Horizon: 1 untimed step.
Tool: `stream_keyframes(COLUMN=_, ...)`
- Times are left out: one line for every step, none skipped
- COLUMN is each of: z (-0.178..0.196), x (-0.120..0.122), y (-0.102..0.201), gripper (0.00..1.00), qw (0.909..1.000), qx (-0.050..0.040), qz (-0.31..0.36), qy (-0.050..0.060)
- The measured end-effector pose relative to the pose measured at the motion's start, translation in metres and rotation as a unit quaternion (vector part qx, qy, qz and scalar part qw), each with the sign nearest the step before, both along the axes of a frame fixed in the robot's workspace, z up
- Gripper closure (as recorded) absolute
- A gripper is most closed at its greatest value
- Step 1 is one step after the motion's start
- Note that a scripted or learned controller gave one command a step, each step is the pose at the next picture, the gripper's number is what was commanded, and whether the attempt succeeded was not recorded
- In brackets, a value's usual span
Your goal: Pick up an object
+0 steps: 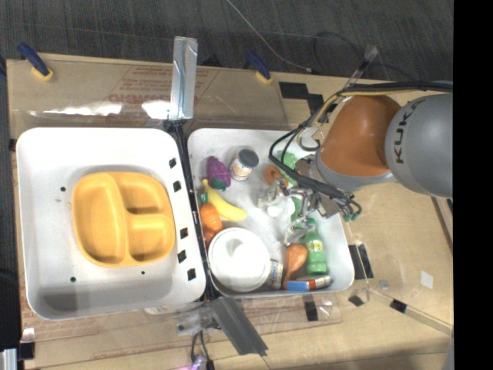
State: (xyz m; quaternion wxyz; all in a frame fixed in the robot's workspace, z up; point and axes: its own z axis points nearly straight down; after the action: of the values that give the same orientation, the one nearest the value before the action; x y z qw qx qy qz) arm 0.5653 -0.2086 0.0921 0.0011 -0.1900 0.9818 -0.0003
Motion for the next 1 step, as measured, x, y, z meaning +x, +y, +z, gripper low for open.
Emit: stream_keyframes(z=0.0016, x=0.0219, y=-0.0002, gripper=0.00, qw=0.9994, qx=-0.0004, qz=0.035, qy=-0.001)
